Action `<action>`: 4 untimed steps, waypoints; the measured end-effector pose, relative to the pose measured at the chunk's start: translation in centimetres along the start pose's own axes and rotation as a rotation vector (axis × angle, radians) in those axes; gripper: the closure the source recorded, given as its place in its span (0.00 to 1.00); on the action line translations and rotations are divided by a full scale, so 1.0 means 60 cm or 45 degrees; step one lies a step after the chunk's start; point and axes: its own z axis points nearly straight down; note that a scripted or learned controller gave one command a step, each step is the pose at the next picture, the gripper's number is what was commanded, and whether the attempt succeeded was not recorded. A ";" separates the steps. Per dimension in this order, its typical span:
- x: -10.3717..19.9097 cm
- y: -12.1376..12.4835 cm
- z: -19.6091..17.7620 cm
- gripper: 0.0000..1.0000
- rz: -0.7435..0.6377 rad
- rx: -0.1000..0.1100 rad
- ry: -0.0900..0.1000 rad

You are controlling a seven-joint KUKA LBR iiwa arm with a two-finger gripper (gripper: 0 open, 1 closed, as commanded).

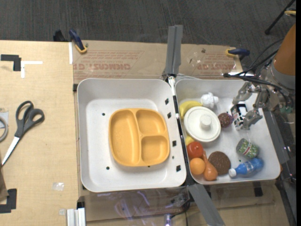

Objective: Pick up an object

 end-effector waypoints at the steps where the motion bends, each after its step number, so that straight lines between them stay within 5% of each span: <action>1: -0.052 -0.034 0.177 0.00 0.199 0.001 -0.004; 2: -0.068 0.041 0.179 0.00 0.413 0.004 0.001; 3: -0.103 -0.049 0.175 0.00 0.313 0.002 -0.006; 4: -0.067 -0.032 0.178 0.00 0.558 0.001 -0.001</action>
